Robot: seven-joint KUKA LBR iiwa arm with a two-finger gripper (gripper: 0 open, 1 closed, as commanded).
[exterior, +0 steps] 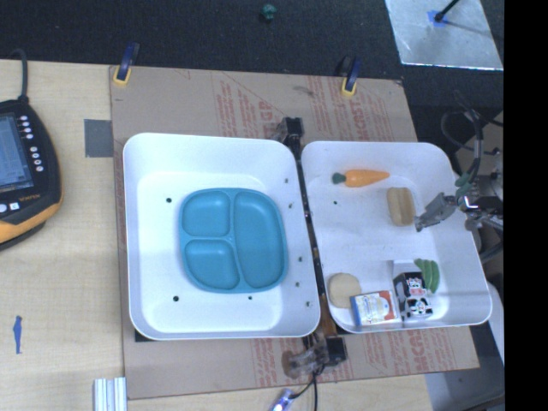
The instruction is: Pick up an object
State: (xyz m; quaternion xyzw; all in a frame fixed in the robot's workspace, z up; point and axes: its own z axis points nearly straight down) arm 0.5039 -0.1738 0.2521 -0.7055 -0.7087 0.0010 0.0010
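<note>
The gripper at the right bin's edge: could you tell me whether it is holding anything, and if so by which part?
Nothing is held. The gripper hangs over the right bin, beside the tan block, with no object between its fingers.

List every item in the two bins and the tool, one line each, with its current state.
Blue three-compartment plastic plate: flat in left white bin, nothing on it.
Orange toy carrot: lying in right white bin.
Tan bread-like block: lying loose.
Round beige disc: flat.
Small red-and-white carton: lying down.
Black-and-white cow-print carton: beside green pod.
Tool: over right bin, touching nothing.
</note>
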